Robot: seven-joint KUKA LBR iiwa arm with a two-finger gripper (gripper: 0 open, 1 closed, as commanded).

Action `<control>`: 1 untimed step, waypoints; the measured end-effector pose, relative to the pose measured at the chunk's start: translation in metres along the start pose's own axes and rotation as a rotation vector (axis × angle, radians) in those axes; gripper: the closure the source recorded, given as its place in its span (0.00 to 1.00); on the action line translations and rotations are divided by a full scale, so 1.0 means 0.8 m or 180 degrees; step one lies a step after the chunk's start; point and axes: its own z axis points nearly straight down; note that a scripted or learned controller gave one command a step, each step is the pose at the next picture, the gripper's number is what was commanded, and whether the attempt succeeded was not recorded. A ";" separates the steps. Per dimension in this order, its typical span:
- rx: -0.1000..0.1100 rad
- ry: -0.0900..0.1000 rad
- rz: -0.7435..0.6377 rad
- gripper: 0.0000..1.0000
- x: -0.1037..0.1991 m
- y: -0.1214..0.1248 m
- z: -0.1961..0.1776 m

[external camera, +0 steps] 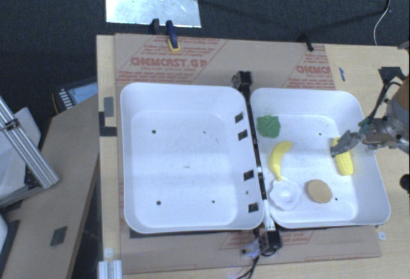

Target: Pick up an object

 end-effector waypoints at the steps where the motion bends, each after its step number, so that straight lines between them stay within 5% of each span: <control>1: -0.0012 -0.0003 -0.0009 1.00 0.000 0.001 -0.014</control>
